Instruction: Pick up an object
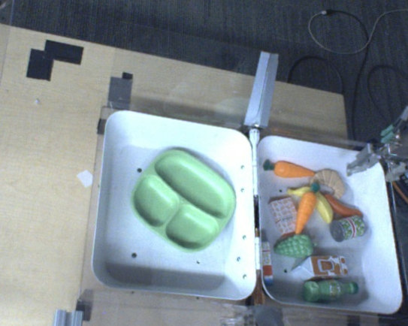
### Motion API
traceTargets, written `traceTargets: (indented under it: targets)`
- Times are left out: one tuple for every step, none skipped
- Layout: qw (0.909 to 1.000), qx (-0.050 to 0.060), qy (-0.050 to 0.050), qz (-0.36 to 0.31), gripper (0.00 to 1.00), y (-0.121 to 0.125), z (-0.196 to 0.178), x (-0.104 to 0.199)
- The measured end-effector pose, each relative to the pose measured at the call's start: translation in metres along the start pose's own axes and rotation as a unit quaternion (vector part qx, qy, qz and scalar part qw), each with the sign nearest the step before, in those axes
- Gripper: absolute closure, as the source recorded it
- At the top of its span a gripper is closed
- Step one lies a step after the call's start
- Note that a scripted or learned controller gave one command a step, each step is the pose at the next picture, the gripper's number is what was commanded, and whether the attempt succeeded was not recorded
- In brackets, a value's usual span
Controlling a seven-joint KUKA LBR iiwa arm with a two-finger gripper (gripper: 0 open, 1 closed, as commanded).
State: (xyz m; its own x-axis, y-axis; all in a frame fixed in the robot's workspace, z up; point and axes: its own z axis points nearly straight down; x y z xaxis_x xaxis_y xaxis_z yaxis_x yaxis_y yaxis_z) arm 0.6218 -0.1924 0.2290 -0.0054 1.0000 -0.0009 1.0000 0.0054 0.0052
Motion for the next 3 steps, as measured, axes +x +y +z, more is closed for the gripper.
traceTargets:
  targets:
    - [0.9986,-0.009,0.000,0.053,0.00,-0.028,0.126,0.102]
    - [0.9986,-0.013,0.001,0.052,1.00,-0.025,0.113,0.104]
    - [1.0000,-0.001,0.001,-0.009,1.00,-0.044,-0.013,0.141]
